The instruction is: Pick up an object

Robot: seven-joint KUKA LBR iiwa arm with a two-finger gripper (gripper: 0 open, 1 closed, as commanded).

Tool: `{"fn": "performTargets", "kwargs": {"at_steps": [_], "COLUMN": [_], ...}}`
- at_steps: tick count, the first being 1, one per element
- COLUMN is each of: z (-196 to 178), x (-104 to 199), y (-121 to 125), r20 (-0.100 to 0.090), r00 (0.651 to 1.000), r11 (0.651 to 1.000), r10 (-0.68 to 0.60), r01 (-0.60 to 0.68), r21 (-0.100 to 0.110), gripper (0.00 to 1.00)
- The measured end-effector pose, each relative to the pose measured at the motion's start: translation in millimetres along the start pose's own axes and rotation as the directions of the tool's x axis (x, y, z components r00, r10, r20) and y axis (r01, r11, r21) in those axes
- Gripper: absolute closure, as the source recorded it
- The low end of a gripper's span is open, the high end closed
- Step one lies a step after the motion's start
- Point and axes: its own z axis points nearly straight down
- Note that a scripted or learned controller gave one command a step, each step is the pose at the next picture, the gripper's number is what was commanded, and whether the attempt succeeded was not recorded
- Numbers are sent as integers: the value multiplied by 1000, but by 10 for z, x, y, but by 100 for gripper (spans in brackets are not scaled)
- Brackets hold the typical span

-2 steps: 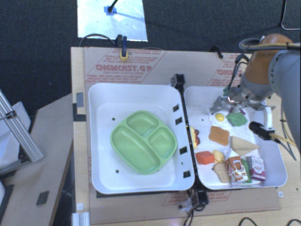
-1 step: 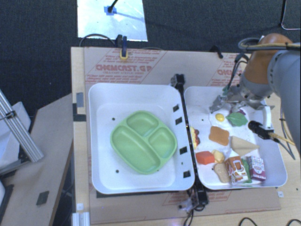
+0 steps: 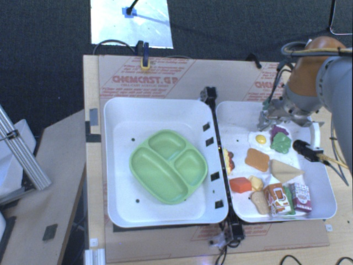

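The right bin (image 3: 325, 203) holds a heap of toy food. Among it are a fried egg (image 3: 260, 139), a green and purple piece (image 3: 281, 140), a brown toast slice (image 3: 257, 159), a pale cheese wedge (image 3: 285, 171), a red piece (image 3: 240, 184) and two printed packets (image 3: 288, 197). My gripper (image 3: 268, 120) hangs over the far part of this bin, just above and behind the egg and the green piece. Nothing shows between its tips.
The left bin (image 3: 121, 120) carries a green divided plate (image 3: 168, 166). A black divider with clips (image 3: 216, 148) runs between the bins. A small red and yellow toy (image 3: 228, 160) lies by the right bin's left wall. The arm (image 3: 314, 76) comes in from the upper right.
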Motion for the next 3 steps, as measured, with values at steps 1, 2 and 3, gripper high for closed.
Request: {"fn": "performTargets", "kwargs": {"at_steps": [1,2,3], "z": [-634,-1191,-1273], "x": [32,13,14], "y": [89,216,228], "r20": [-1,0,-1], "r00": [1000,1000,1000], "r11": [1000,1000,1000], "r10": [2,3,3], "r01": [-2,-3,-3], "r21": [-1,-1,4], "gripper": [100,100,100]}}
